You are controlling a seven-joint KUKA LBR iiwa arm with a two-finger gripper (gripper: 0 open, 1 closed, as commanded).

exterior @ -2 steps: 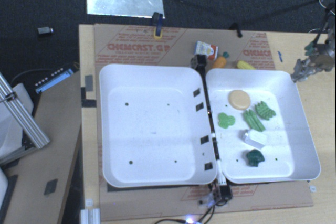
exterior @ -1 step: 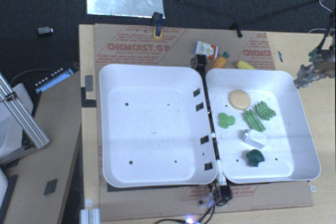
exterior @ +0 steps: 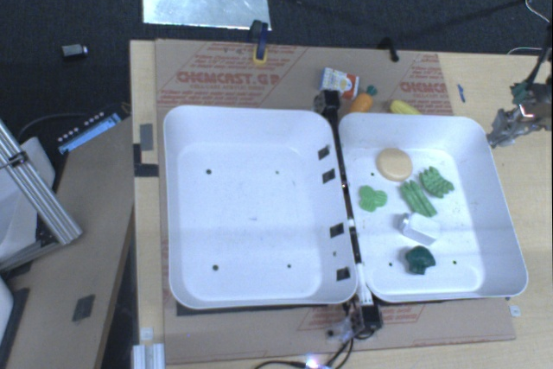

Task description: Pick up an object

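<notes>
The right bin (exterior: 492,186) holds several small items. A tan round disc (exterior: 394,163) lies near its back. Beside it, to the right, is a ridged green piece (exterior: 436,181), with a long green pod-like piece (exterior: 417,198) just in front. A leafy green piece (exterior: 372,198) lies near the bin's left wall. A white block (exterior: 418,228) sits in front of the pod, and a dark teal lump (exterior: 420,259) is nearest the front rim.
The left bin (exterior: 251,203) sits beside the right one, joined by a black hinge strip (exterior: 346,203). Behind the bins, an orange toy (exterior: 362,102), a yellow toy (exterior: 403,107) and a small white pack (exterior: 337,82) lie on cardboard. A grey metal fixture (exterior: 521,115) with cables stands at the right edge.
</notes>
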